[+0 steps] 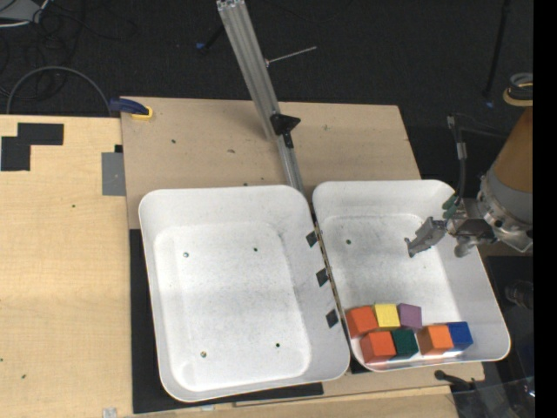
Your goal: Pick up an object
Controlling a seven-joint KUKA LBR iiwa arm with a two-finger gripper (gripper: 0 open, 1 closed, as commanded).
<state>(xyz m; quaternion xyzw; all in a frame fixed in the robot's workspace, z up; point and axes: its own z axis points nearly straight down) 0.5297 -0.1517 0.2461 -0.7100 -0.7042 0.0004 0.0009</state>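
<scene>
So the blocks are all bunched up in the near corner of the right bin, hard against its front rim: orange, yellow and purple in the back row, then orange, green, orange and blue in front, touching each other. The gripper hangs over the same bin near its right edge, well apart from the pile, with nothing between its fingers. Can't honestly tell if they're spread or pinched together. The left bin sits just beside it, and a slanted aluminium rail runs up from between the two bins.
</scene>
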